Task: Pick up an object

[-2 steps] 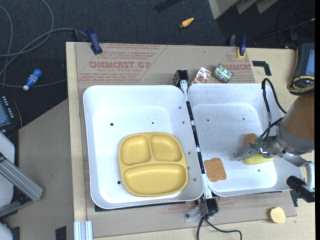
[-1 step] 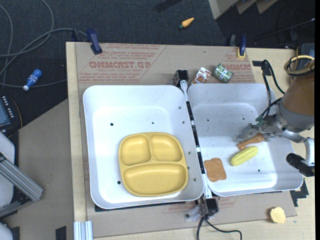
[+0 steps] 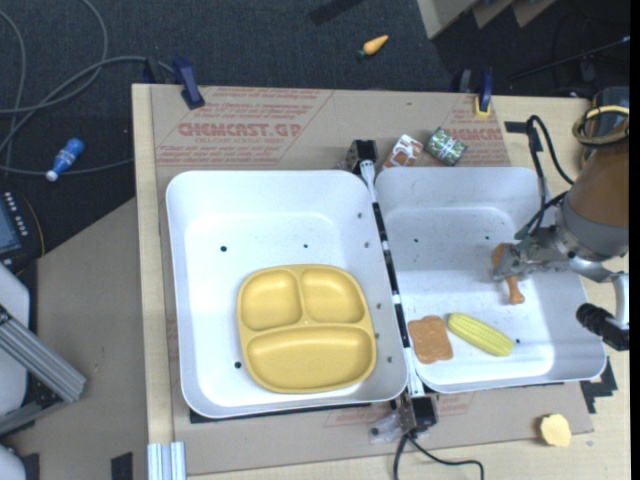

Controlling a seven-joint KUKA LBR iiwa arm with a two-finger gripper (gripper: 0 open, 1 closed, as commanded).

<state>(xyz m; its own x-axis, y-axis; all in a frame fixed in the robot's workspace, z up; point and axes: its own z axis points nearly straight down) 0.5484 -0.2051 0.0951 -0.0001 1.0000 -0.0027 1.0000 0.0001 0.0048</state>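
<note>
My fingers [image 3: 510, 264] hang low over the right bin [image 3: 455, 193], with a small orange piece [image 3: 514, 290] right beneath them; whether they grip it, I cannot tell. The corn cob [image 3: 480, 334] lies nearer the front, its long axis slanting across the bin, beside a toast slice [image 3: 431, 339].

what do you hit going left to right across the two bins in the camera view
yellow divided plate → brown toast-like piece → yellow corn cob → small orange piece under the claw
</note>
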